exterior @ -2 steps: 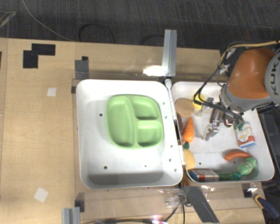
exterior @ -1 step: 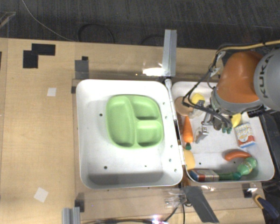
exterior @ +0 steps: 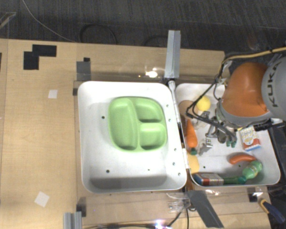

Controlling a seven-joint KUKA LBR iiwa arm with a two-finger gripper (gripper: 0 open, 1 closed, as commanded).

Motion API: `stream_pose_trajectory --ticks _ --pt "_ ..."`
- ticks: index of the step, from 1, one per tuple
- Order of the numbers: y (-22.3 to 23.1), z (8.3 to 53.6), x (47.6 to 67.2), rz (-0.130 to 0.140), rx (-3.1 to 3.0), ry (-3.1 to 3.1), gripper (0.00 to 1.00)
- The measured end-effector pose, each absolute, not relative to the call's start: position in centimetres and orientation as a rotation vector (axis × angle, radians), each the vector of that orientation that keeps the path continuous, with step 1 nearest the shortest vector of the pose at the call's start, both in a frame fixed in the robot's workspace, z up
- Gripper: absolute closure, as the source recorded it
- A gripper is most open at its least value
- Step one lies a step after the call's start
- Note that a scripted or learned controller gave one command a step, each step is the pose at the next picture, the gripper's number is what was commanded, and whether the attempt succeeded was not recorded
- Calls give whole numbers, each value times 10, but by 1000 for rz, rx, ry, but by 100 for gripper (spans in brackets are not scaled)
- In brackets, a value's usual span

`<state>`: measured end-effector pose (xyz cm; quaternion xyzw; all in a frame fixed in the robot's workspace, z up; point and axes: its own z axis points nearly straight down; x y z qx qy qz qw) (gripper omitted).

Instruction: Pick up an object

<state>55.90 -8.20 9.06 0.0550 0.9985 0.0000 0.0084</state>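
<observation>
I'm looking at a robotics lab: a wooden tabletop marked with black tape squares, two white bins clamped down by metal brackets (loose cables trail across grey carpet).

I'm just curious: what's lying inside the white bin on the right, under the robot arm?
In the right bin lie a carrot, a yellow ball, a green bottle, a red sausage-shaped toy and a small carton. The arm covers the bin's upper part, so anything beneath it is hidden.
</observation>
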Motion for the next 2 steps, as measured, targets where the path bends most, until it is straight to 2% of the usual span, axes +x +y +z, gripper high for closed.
stream_pose_trajectory --ticks 1,2 --pt "-85 91 533 0 230 3112 0" --pt "-84 106 539 -1 218 3095 100"
